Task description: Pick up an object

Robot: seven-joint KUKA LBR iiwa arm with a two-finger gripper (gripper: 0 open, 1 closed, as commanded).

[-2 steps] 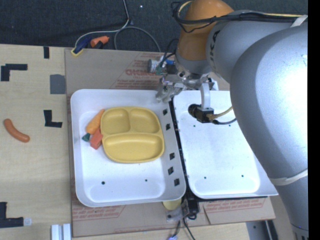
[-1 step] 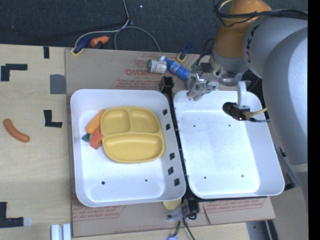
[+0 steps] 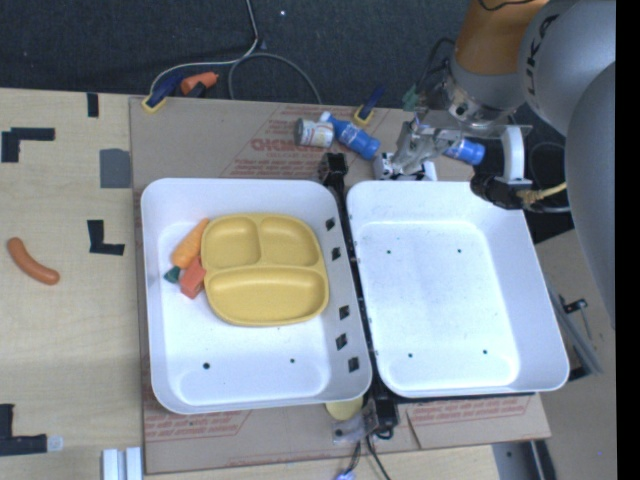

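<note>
A yellow divided plate (image 3: 265, 268) lies in the left white bin (image 3: 240, 378). An orange carrot-like piece (image 3: 187, 246) leans against the plate's left edge, with a small red and green piece (image 3: 188, 282) just below it. My gripper (image 3: 408, 161) hangs above the far rim of the right white bin (image 3: 450, 368), near its top left corner. Nothing shows between its fingers, and their spread is too small and cluttered to read.
Blue and white clamps (image 3: 340, 133) sit on the cardboard behind the bins. An orange sausage-shaped toy (image 3: 32, 261) lies on the bench at far left. An orange and blue clamp (image 3: 180, 86) sits at the back left. The arm fills the upper right.
</note>
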